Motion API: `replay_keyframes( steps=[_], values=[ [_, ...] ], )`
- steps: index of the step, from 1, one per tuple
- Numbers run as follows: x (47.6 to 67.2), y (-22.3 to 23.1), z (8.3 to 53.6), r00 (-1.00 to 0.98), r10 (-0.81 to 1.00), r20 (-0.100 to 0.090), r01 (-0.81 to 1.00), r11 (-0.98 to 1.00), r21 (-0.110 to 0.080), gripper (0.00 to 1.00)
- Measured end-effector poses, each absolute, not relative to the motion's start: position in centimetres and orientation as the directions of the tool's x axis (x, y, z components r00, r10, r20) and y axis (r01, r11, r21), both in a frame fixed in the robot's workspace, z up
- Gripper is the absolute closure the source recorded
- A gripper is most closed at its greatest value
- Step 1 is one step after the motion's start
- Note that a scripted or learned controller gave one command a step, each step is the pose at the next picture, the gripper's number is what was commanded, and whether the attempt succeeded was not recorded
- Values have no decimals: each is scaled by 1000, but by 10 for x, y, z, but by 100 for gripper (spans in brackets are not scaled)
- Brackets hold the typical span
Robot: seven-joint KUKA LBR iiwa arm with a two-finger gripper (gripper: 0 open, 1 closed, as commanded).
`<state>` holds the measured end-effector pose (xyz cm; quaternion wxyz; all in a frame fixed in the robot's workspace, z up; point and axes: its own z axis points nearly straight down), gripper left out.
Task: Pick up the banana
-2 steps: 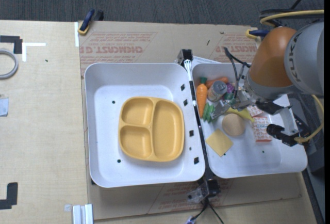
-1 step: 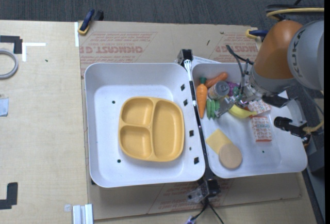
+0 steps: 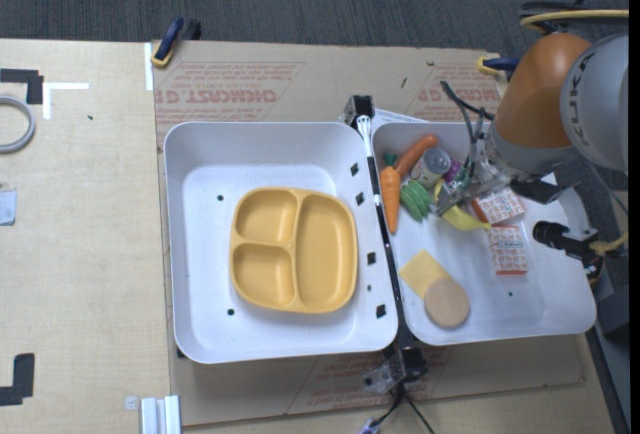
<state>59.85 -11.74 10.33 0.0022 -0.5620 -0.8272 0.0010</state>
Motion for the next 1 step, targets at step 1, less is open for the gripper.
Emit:
replay_keyframes(
  steps=[1],
  values=[
    [646, -42, 184, -355, 935, -2, 935, 355, 0, 100]
  ],
)
